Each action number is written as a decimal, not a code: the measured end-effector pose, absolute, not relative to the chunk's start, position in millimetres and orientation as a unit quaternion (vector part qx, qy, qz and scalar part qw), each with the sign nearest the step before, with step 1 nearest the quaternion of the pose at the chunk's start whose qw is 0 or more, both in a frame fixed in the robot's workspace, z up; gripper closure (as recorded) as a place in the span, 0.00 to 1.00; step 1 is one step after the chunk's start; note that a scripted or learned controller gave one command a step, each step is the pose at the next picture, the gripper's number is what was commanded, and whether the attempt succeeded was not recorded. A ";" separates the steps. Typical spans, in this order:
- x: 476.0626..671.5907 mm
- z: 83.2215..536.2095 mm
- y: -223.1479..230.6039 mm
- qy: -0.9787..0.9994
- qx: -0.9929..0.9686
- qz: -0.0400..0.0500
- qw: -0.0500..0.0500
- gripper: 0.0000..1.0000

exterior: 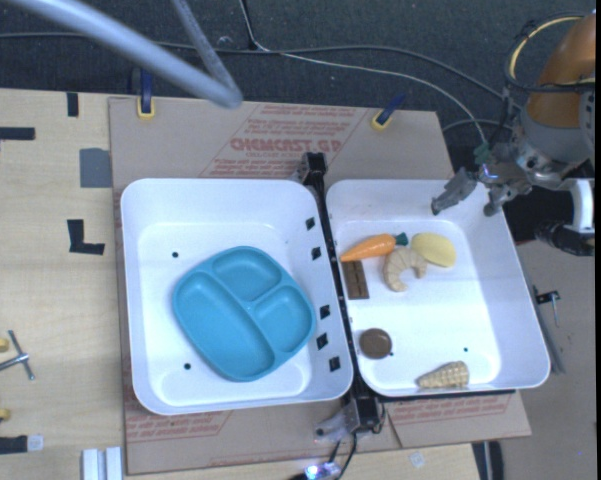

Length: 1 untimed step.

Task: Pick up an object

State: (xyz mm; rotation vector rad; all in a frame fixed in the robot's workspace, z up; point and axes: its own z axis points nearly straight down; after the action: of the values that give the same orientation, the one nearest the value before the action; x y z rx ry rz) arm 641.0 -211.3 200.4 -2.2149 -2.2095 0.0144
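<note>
Right bin point(500, 298): carrot point(367, 247), yellow fruit point(435, 249), pale croissant-like piece point(403, 266), brown bar point(356, 282), brown disc point(376, 343), corn cob point(444, 375) (lower edge). Left bin point(145, 218): blue divided plate point(242, 311). Gripper point(472, 194), frame's upper right, fingers spread apart, holding nothing.
</note>
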 end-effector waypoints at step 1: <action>644.4 209.8 -210.6 -0.708 -0.707 0.001 0.000 0.00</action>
State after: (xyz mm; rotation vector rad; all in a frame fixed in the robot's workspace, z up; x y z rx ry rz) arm 644.4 -210.6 209.8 -2.2194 -2.2226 0.0018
